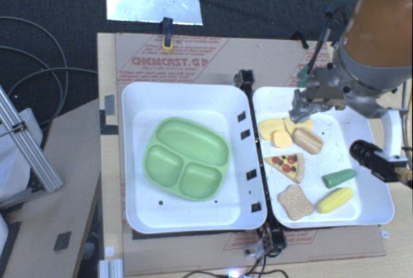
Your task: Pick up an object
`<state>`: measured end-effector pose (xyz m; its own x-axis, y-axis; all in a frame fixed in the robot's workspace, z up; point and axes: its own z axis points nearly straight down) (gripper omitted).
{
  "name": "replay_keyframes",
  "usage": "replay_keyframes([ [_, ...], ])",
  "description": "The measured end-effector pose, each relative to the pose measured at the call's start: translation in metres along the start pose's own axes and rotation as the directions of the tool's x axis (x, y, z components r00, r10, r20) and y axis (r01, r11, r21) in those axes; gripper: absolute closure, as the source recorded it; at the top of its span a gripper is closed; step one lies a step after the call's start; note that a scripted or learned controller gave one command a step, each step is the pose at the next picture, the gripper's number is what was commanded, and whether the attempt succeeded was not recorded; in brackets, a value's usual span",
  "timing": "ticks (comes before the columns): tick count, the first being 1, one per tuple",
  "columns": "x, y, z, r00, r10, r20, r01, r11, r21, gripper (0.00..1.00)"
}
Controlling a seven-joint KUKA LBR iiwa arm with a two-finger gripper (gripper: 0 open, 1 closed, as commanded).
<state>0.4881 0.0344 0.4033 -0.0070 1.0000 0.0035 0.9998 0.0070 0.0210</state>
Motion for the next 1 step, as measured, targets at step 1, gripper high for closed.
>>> replay_keyframes([
  [1, 0.0286, 0.0223, 0.0760, 1.000, -0.001, 0.003, 0.001, 1.000, 0.024, 1.00],
])
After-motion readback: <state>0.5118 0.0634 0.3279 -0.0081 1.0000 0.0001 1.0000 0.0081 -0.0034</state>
